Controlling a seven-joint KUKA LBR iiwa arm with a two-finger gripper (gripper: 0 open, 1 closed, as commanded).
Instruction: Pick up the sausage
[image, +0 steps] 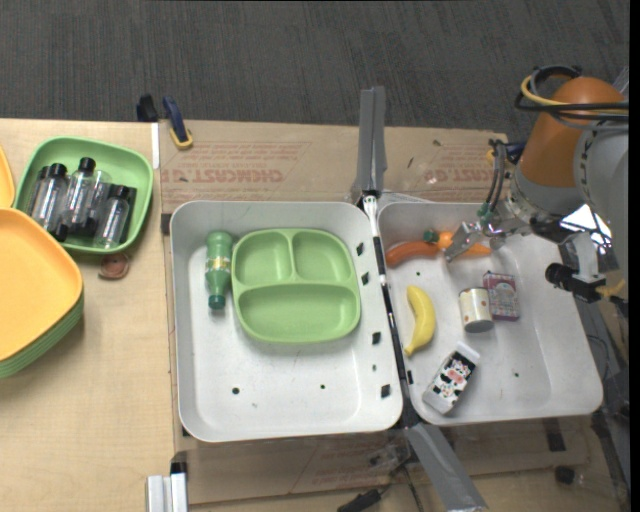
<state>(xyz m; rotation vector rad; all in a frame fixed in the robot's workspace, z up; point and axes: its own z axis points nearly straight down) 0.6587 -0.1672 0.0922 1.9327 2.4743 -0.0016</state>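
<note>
The sausage (408, 250), a curved orange-red piece, lies at the back left of the right bin (540, 395), close to the divider. A small orange and green bit (432, 238) sits against its right end. My gripper (465, 241) hangs low just to the right of that end, touching or almost touching it. A sliver of orange (484, 249) shows on the gripper's far side. The view does not show anything clearly held.
The right bin also holds a banana (421, 318), a small can (476, 309), a pink packet (501, 296) and a white remote-like item (451, 378). The left bin (280, 400) holds a green divided plate (295, 283) and a green bottle (218, 268).
</note>
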